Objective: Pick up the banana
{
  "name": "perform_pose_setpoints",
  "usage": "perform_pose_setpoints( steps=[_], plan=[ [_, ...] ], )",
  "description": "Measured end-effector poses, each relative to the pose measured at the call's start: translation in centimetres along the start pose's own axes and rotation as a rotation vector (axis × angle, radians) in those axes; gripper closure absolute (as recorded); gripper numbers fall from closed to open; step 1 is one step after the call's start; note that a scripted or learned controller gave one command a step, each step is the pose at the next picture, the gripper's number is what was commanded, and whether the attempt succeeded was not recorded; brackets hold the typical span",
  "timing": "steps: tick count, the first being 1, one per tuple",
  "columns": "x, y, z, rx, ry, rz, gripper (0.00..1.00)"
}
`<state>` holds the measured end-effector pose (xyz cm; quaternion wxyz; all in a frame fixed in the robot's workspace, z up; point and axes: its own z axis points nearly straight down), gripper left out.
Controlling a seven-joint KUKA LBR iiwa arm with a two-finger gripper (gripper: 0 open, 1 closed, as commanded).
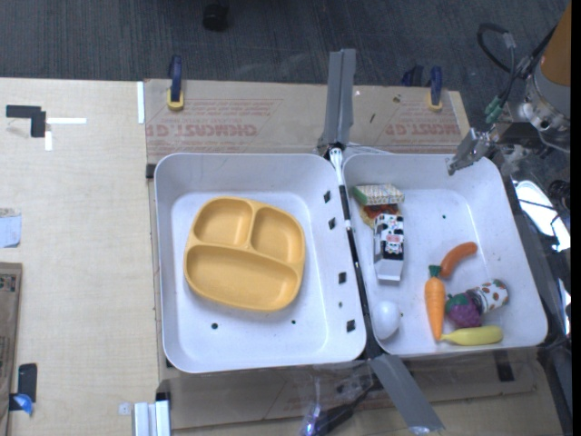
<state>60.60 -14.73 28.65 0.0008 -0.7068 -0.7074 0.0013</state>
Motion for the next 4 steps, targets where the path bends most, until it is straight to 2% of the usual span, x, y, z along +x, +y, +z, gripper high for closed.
perform_pose_setpoints(
  steps=[1, 2, 3, 4],
  plan=[
    [-1.7, -7.9, 17.9, -0.002, 0.001, -0.325, 0.00],
    [4.8, -11.9, 19.4, -0.007, -0.003, -0.658, 0.00],
    [13.3, -6.9, 9.5, -0.005, -0.002, -1.001, 0.00],
    [22.8, -12.0, 9.5, -0.003, -0.001, -1.319, 0.00]
  ],
)
